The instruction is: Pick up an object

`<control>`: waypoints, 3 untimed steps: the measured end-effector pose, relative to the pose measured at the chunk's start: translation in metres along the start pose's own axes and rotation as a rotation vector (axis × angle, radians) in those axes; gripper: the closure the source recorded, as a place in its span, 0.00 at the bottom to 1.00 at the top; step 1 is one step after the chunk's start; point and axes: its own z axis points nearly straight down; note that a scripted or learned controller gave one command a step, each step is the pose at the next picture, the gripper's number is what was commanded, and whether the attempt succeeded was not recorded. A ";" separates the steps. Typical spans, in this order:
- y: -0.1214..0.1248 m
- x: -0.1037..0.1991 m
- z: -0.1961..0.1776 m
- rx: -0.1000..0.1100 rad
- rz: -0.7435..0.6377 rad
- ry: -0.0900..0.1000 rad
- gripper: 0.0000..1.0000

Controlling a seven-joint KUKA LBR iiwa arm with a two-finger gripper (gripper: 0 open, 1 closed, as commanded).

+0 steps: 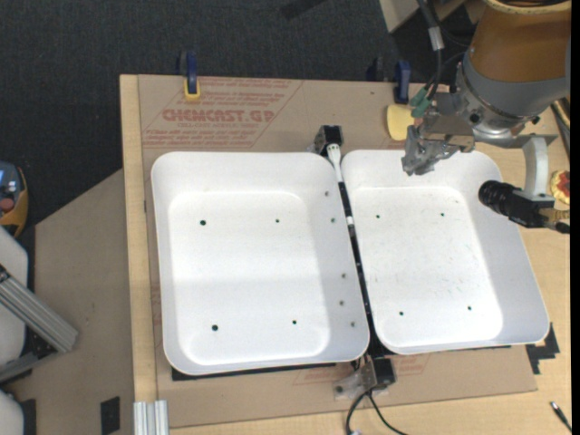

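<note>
Yellow object (397, 120) sits on the board (227, 107), just behind the right one of your 2 bins (435, 270).
Your gripper (421, 162) hangs over that bin's far rim, near it; spread or closed, you cannot tell.

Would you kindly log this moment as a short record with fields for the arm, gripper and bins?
arm: grey with orange band, reaching in from the right
gripper: above the far edge of the right bin
left bin: white, shallow, beside the right bin
yellow object: on the board beyond the right bin
held item: none visible
</note>
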 end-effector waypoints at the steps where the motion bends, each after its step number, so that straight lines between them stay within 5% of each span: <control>1: 0.010 -0.110 -0.027 -0.005 0.008 -0.005 1.00; 2: 0.060 -0.073 0.040 0.003 -0.004 0.001 1.00; 3: 0.099 -0.131 -0.069 -0.013 0.001 -0.006 1.00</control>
